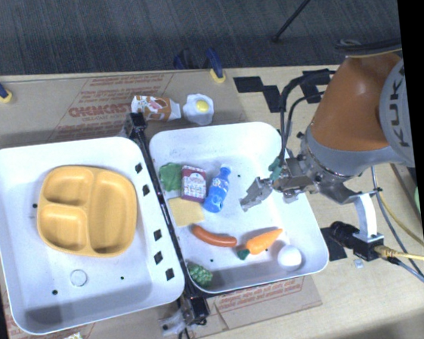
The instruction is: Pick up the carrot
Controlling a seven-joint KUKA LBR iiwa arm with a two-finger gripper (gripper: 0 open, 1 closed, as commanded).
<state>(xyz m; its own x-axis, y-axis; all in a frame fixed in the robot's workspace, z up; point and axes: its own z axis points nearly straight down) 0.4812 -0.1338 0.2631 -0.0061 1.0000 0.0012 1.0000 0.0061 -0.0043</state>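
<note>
In the right bin, the carrot lies near the front wall, between a sausage and a white egg. Just above it hangs the gripper, holding nothing; whether its fingers are apart I cannot tell.

In your left bin sits a yellow divided tray, while your right bin holds a blue bottle, a sausage, broccoli and a white egg.
</note>
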